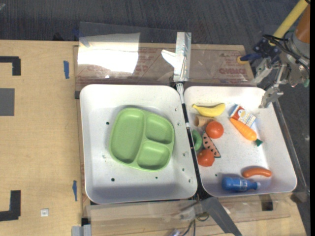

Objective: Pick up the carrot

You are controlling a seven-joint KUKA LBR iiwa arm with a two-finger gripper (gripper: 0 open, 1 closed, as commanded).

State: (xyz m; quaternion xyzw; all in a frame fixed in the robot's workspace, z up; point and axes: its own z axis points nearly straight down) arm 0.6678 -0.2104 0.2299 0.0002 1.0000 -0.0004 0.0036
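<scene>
Item, task object: a tapered orange plastic carrot (242,128) with a small green stub at its lower end, lying on its side and slanted on the floor of the right-hand shallow white bin (280,156), free of any grip. Landmark for all places below is this carrot. Touching or just beside its upper end: a small red-and-white carton (243,114), close enough that a grasp there would probably crowd it; the lower half looks the freer place to take hold. To its left: a round red plastic tomato (214,129), with a yellow plastic banana (209,109) above that. Lower left: a watermelon slice (211,146) and a red strawberry-like piece (205,158). Below, well apart: an orange-red sausage shape (256,171) and a blue plastic bottle (238,184). Far left: a green three-compartment plastic tray (141,138) in the left-hand white bin (93,132). Up and right: the metal two-finger gripper (268,98), poised at the right bin's upper right corner, apparently staged for approach; whether it stands open or closed cannot be told, and it holds nothing visible. A green item at the bins' divider is partly hidden and unidentifiable.
</scene>
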